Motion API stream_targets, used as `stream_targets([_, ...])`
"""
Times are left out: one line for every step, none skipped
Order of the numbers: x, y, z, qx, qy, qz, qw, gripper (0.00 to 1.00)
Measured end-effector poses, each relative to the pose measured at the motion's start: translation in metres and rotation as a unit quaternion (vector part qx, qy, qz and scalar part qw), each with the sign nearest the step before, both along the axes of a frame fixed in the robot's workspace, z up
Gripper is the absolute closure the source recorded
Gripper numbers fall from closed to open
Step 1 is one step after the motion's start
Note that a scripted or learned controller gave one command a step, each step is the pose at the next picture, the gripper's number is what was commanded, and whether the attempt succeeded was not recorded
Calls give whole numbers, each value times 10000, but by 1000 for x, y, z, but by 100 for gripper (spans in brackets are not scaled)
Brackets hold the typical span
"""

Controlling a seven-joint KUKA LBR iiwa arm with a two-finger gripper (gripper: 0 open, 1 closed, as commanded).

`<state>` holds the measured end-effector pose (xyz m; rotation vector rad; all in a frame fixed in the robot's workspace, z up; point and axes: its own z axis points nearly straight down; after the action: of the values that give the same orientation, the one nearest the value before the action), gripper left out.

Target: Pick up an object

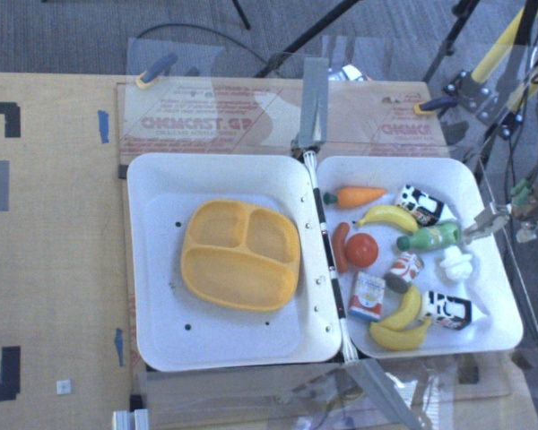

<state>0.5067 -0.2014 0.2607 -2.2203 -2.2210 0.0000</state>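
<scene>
Counter (45, 267): tan board surface with blue tape marks, carrying two shallow white bins side by side. Left bin (152, 312): holds one yellow divided tray (240, 253), three compartments, lying flat near the bin's middle. Right bin (493, 330): holds the loose objects. Along its left wall, a red sausage-shaped piece (340, 242), with a red tomato (361, 250) touching its right side; below these, a small red and white carton (368, 296). At the top, an orange carrot (359, 196) lying crosswise. Right of it, a yellow banana (387, 217), and just above that a black and white carton (420, 205). Mid-bin, a green bottle (428, 237) lying on its side, its base toward the right wall. Below it, a small red and white can (402, 270), tilted. Lower down, two more bananas (402, 323), curved and overlapping. Right of them, a second black and white carton (449, 308). Above that, a white lumpy object (455, 263). A thin metal part (489, 221) sits at the right wall, just beside the bottle's base; whether this is the robot's fingers, and whether spread or pressed together, cannot be told.
</scene>
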Motion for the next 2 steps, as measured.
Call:
stream_targets([76,31,-145,-40,-102,1292,9916,0])
stream_targets([126,47,-156,-92,-3,1244,9922,0])
